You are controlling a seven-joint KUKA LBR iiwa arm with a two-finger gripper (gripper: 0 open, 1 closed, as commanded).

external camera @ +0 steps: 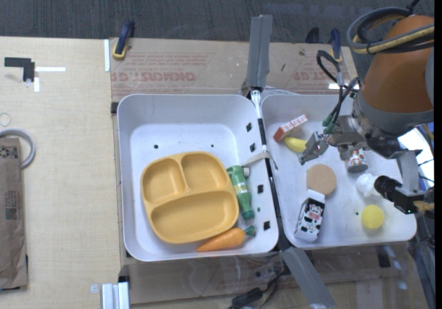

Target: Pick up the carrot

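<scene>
My gripper (312, 148) hung with jaws parted and empty over the right bin (407, 231), well apart from the carrot (222, 239) wedged beside the yellow plate (190, 197).

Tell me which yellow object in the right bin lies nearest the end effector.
The small banana-like piece, just left of the end effector. The yellow ball lies apart, near the bin's front right corner.

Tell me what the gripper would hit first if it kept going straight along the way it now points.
The gripper points toward the picture's left and slightly down, right beside the small yellow banana-shaped toy. It would probably meet that toy first, then the white bin's left wall. Its height above the toy is unclear.
</scene>
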